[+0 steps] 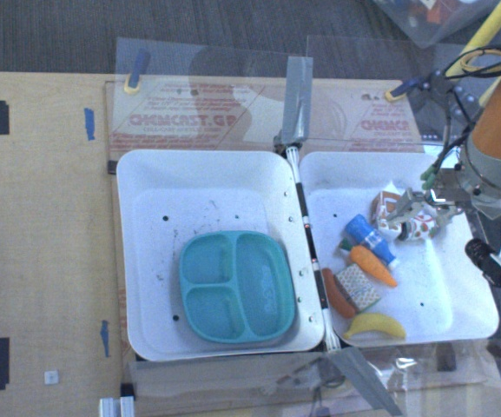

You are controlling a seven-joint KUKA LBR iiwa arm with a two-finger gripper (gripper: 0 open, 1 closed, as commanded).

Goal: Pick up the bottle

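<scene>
The bottle (367, 235) is small and blue with a blue cap. It lies tilted on its side in the middle of the right bin (474, 313). My gripper (417, 215) hangs low in the upper right part of that bin, just right of the bottle and a little above it. It sits over a white and red cup-like object (389, 205). The grey wrist and its orange band come in from the right edge. Nothing from the bin shows as lifted.
An orange carrot (375, 266) touches the bottle's lower side. Below it lie a patterned block (358, 286), a red pepper (339, 294) and a yellow banana (375, 326). The left bin (146, 233) holds a teal divided plate (235, 287).
</scene>
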